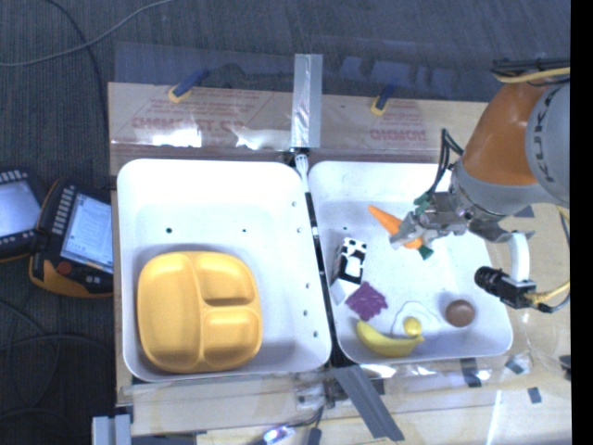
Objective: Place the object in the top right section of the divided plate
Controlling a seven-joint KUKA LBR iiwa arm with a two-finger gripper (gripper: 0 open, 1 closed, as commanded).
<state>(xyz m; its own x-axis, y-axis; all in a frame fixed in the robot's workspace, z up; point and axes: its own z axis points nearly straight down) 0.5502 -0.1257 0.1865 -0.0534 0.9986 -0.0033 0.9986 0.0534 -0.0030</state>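
A yellow divided plate [197, 309] lies in the left bin [215, 182], toward its front left. An orange toy carrot [384, 218] with a green top lies in the right bin [371, 188], near the middle. My gripper [414, 234] hangs directly over the carrot's leafy end, covering part of it. The orange tip sticks out to the upper left of the gripper. I cannot make out whether the carrot is gripped or just lies beneath the gripper.
The right bin also holds a black-and-white object [350, 260], a purple piece [368, 300], a banana [384, 340], a fried egg [412, 323] and a brown ball [460, 312]. A handheld control unit [69, 239] sits left of the bins.
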